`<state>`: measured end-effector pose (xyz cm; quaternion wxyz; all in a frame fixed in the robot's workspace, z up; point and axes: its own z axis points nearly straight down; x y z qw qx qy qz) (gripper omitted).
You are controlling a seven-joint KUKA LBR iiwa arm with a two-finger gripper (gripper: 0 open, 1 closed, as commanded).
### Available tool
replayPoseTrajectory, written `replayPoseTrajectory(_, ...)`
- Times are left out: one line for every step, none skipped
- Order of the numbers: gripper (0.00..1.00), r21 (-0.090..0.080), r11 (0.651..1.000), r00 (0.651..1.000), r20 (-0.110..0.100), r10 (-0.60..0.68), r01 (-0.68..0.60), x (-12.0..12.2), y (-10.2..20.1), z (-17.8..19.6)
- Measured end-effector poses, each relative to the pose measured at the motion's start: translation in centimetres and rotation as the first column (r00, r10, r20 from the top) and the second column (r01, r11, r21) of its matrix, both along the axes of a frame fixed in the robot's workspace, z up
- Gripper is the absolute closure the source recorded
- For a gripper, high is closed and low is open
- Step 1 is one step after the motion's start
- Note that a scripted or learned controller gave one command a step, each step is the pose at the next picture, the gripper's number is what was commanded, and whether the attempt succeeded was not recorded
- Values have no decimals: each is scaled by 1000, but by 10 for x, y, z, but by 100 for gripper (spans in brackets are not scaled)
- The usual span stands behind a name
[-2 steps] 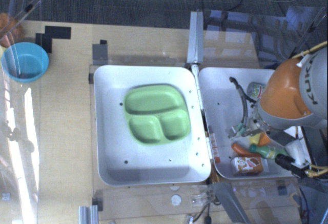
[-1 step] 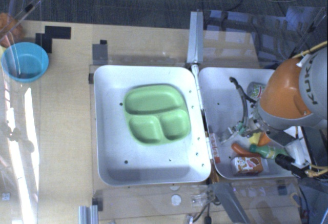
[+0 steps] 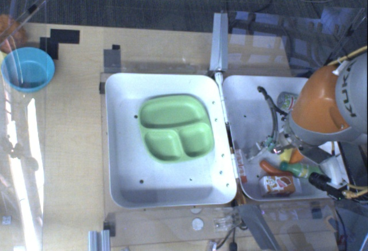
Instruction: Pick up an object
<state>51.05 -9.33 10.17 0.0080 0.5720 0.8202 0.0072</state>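
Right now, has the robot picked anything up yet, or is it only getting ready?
Done so far: the arm is over the right bin, with its gripper low among the clutter. In hand: nothing that I can see lifted; the green bottle, the orange piece and the packet all lie on the bin floor. Left: gripping one and raising it. The green tray sits alone in the left bin.

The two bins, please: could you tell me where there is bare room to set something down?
In the left bin, bare floor rings the green tray, widest along the front and left wall. In the right bin, the back-left floor is bare. Its front right is crowded: the arm, a green bottle, an orange piece and a packet.
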Motion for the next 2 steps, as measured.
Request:
replayPoseTrajectory(0,-4,1000,1000,-9,8,-8,70,-26,-12)
replayPoseTrajectory(0,-3,1000,1000,-7,3,-3,-5,-4,-12)
